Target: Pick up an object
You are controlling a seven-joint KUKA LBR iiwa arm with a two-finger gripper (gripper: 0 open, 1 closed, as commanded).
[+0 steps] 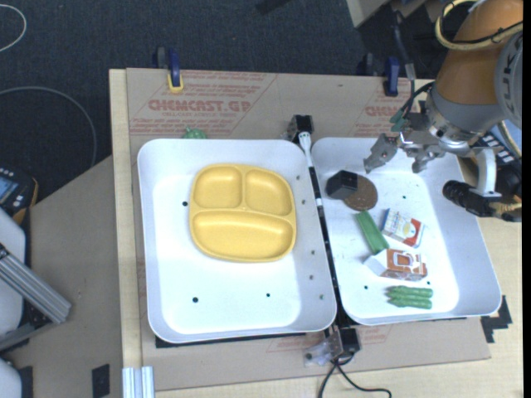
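Note:
My gripper (394, 163) hangs over the far end of the right bin (465, 247), fingers spread open with nothing between them. Below and left of it lie a black block (341, 182) and a brown disc (362, 196), touching each other. Further toward the front sit a green stick (372, 230), a white packet with red and blue print (403, 227), a white and orange packet (401, 264) and a green bean pod piece (411, 296). None of these touches the gripper.
The left bin (166, 255) holds a yellow divided plate (243, 212). A raised rim runs between the two bins. Bare white floor shows at the right bin's far right and along its right side.

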